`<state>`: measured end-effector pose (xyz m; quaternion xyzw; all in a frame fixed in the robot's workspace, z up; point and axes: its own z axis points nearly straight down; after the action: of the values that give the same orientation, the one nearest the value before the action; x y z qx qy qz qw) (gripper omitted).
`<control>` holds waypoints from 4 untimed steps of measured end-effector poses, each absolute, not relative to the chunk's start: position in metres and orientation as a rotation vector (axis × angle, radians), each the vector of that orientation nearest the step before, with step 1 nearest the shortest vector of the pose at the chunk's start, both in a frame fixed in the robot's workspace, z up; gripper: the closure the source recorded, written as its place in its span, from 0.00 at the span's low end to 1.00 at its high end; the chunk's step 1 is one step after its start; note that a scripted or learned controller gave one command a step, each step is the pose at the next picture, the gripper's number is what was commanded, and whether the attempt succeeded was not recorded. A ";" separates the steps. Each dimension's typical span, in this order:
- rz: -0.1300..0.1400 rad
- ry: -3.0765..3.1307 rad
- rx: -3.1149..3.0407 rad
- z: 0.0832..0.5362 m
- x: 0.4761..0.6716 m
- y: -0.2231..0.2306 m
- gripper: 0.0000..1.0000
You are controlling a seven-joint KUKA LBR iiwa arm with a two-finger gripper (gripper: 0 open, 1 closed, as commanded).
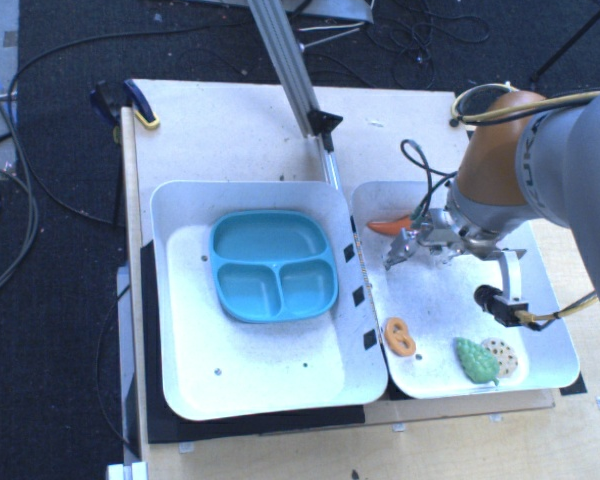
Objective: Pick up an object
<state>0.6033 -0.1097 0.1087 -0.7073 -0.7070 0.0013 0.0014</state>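
Black floor strewn with cables surrounds a pale table (230, 118) carrying two white bins. One bin holds a blue tray (275, 265); the right bin (435, 298) beside it holds the loose objects. An orange piece (388, 226) lies at that bin's far edge, a pretzel-shaped orange item (399, 336) near its front by the tray-side wall, and a green lump (476, 359) touching a speckled biscuit (499, 354) at its front corner, away from the tray.

Hand (405, 248) sits low over the right bin, just beside the orange piece, on the pretzel's side of it. Finger spacing cannot be told from this view, and nothing is seen gripped.

Arm reaches in from the right, wrist bent downward, orange band above it.

Judgement: the orange piece is the likeliest target. A sound grasp calls for centring over it, straddling its narrow width, and keeping clear of the bin wall.
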 end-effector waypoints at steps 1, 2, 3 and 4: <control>0.000 -2.221 -2.223 0.122 0.604 -0.110 1.00; -0.003 -2.222 -2.226 0.165 0.603 -0.114 1.00; -0.002 -2.225 -2.222 0.211 0.604 -0.114 1.00; 0.000 -2.226 -2.216 0.224 0.597 -0.068 1.00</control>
<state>0.5970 -0.0677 0.2243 -0.7056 -0.7086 -0.0001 0.0003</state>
